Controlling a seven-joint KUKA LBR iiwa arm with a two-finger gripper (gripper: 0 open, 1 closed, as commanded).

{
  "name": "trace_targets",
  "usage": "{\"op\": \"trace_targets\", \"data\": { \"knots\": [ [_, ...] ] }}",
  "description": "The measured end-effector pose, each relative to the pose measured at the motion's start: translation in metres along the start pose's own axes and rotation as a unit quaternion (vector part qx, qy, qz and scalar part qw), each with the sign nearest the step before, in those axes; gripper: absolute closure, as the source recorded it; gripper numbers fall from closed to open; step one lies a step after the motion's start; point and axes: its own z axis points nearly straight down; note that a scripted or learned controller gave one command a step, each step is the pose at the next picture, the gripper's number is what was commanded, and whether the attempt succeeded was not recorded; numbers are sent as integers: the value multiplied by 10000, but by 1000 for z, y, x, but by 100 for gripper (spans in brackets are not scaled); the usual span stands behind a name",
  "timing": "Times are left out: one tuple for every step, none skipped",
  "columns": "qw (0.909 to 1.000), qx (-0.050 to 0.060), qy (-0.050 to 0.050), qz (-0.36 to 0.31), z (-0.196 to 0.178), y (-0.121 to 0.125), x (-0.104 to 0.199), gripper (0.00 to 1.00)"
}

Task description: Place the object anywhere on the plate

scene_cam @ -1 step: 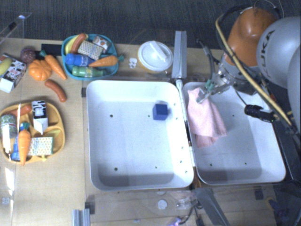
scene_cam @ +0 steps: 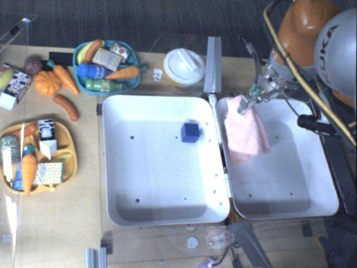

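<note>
The tool (scene_cam: 249, 100) seems to pinch the pink cloth (scene_cam: 245, 133) by its top corner, over the right bin (scene_cam: 290, 200). A blue block (scene_cam: 191, 132) lies in the left bin (scene_cam: 162, 200).

A pale wooden bench (scene_cam: 83, 205) fills the lower and left part of the camera view, lit evenly from above with soft shadows. Beyond its far edge lies dark grey carpeted floor (scene_cam: 145, 7) with a faint ribbed weave. A grey metal bar (scene_cam: 211, 66) stands upright at the back of the bench, and small metal brackets (scene_cam: 96, 255) sit at its near edge.
</note>
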Motion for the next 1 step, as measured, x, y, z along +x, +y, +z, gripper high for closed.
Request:
{"op": "trace_targets", "data": {
  "knots": [
    [9798, 2, 10, -1999, -8, -11, 56, 100]
  ]
}}
